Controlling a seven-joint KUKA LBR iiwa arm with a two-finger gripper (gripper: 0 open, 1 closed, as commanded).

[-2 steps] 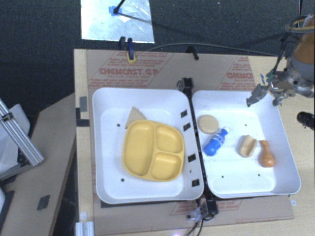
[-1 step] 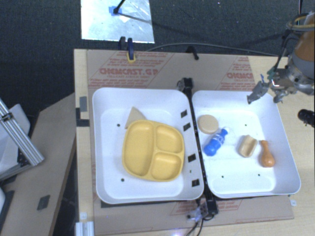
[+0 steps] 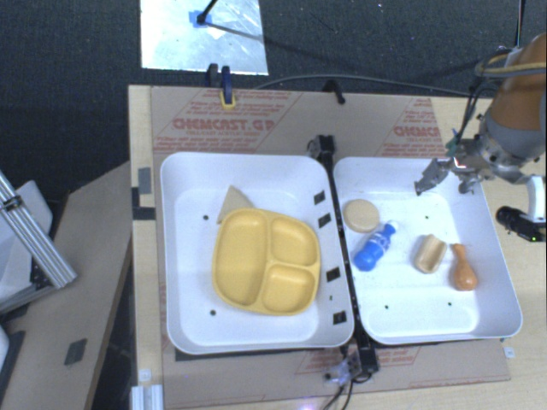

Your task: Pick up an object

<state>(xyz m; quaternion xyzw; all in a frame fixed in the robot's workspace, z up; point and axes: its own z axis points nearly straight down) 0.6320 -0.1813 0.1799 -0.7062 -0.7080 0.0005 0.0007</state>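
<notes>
White bins lie side by side on a cardboard-covered bench; the gripper (image 3: 446, 176) hovers over the right bin's (image 3: 496, 310) far edge, fingers apart and holding nothing. No pick has begun, by the look of it. Candidates wait below: a blue bottle (image 3: 374, 247), tan disc (image 3: 361, 215), wooden block (image 3: 430, 254) and brown pear-shaped piece (image 3: 462, 268). A yellow tray (image 3: 266, 261) sits in the left bin (image 3: 184, 229). Dark carpet lies beyond.

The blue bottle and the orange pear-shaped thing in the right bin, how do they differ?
The blue bottle lies tilted near the bin's left side, beside the round tan disc; the orange pear-shaped piece lies near the right side, beside a tan block. The bottle has a white band; the orange piece is plain. Both lie flat in the right bin.
</notes>
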